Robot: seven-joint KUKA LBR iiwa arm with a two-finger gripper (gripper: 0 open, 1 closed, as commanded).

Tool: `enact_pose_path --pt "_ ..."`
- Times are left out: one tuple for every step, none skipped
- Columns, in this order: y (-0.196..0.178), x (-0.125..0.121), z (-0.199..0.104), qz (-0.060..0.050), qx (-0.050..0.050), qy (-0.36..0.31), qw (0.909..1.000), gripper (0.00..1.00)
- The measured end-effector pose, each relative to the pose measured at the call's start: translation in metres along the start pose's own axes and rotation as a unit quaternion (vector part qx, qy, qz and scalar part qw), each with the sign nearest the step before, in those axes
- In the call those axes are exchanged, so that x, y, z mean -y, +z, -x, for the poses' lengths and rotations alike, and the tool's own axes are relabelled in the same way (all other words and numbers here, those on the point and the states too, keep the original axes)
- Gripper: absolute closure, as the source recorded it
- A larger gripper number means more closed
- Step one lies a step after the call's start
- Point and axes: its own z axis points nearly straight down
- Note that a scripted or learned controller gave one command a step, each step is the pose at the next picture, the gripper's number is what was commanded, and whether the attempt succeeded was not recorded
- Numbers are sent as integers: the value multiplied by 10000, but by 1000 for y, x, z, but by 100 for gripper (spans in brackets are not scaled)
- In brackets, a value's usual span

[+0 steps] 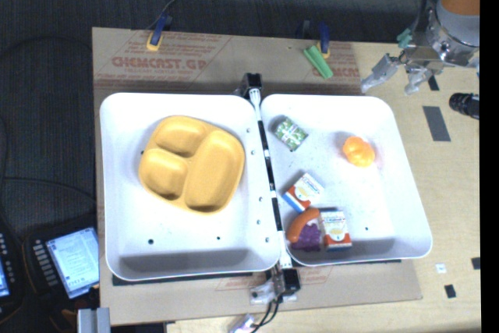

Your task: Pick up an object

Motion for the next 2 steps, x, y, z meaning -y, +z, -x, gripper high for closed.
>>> enact_pose_path --pt "105 -3 1 -19 -7 -7 10000 0" --pt "184 34 -28 25 7 5 10000 0"
